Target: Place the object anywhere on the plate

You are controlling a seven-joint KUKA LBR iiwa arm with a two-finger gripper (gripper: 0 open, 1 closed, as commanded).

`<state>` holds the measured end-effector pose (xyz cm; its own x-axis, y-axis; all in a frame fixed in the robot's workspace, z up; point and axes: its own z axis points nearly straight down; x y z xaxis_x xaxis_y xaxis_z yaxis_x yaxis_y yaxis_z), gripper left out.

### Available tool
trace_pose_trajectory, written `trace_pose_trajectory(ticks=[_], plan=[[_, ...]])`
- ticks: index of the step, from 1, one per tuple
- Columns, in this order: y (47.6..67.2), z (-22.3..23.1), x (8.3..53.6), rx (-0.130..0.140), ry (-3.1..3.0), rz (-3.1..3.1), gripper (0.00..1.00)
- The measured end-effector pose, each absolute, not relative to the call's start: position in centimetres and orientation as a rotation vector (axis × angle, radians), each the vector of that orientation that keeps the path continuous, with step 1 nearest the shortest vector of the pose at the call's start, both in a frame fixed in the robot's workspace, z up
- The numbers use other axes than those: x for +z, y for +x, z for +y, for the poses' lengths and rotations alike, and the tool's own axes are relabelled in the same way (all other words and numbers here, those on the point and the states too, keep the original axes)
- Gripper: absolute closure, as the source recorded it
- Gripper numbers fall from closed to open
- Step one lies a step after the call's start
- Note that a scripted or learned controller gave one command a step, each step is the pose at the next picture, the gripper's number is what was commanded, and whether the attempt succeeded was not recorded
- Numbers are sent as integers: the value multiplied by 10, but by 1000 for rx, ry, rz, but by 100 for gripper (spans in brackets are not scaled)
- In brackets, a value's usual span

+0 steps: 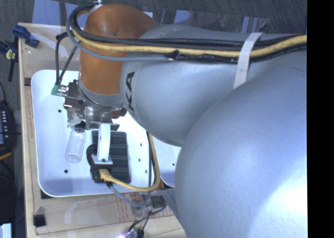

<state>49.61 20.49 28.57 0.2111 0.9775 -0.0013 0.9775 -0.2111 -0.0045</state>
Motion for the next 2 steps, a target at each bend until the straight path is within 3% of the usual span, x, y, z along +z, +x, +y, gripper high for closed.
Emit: trace_pose_trajectory(ticks=[1,2], plan=[[474,218,103,14,-2415,-2004,100],[477,126,194,2,-1908,-2495,100]])
